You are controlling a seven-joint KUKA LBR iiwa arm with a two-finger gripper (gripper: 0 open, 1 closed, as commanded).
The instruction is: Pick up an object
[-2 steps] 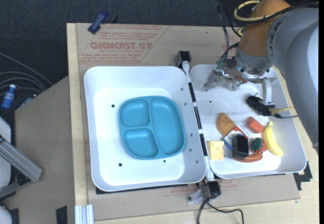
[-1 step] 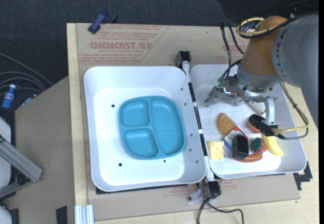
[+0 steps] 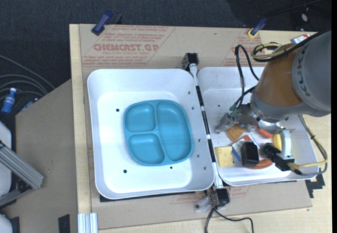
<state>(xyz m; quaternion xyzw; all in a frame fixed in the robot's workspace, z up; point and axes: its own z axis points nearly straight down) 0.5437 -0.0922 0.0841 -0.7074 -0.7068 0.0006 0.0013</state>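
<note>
Left bin (image 3: 105,121): one blue divided plate (image 3: 158,132), three compartments. Right bin (image 3: 221,81): one yellow block (image 3: 225,156), several small cluttered items. Gripper (image 3: 231,120) low over clutter; state cannot be told.

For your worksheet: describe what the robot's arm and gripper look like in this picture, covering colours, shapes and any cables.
The arm is a thick, rounded grey cylinder with a broad orange band above the wrist. Thin black cables loop beside the band. The gripper is a small grey metal piece below the wrist.

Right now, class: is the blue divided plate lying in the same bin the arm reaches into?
No: the blue plate lies in the left bin.
</note>
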